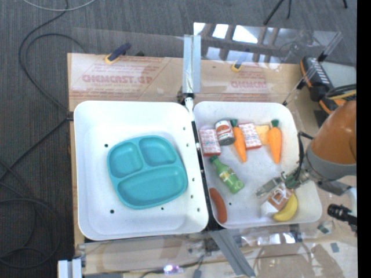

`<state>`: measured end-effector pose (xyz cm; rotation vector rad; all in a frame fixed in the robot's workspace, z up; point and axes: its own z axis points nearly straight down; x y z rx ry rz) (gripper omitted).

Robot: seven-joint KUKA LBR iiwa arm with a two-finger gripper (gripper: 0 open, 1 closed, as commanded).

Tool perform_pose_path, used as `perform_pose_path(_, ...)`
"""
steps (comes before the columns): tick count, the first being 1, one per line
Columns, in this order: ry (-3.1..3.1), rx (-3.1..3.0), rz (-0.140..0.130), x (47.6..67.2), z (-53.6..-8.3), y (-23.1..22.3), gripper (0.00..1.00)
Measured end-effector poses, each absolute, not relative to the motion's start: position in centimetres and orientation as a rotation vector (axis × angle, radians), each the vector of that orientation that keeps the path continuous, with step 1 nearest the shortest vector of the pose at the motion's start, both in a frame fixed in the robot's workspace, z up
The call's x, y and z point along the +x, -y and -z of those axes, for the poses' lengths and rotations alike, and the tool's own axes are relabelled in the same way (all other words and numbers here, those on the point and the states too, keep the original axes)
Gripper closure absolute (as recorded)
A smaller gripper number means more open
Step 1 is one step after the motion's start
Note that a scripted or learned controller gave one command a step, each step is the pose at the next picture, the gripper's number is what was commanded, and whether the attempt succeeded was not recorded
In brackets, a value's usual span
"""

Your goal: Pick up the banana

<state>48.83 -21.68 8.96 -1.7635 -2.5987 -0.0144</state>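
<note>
Item, my view: banana (pixel 287 209) at near-right corner of right bin (pixel 255 110), touching a small carton (pixel 278 196). Tool (pixel 272 186) just above it; whether spread or pinched I cannot tell

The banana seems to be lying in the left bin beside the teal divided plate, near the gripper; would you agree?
Not quite: the banana lies in the right bin, at its near right corner, close to the gripper. The teal divided plate sits alone in the left bin. The camera view shows this.
</note>
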Motion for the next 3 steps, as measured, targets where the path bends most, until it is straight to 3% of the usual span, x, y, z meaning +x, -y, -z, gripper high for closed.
perform_pose_path(1,2.607,-1.768,0.016,49.1,-9.9,21.7,1.0)
perform_pose_path(2,2.482,-1.926,-0.002,48.9,-16.3,22.3,1.0)
perform_pose_path(3,2.54,-1.847,-0.002,53.6,-15.3,20.0,1.0)
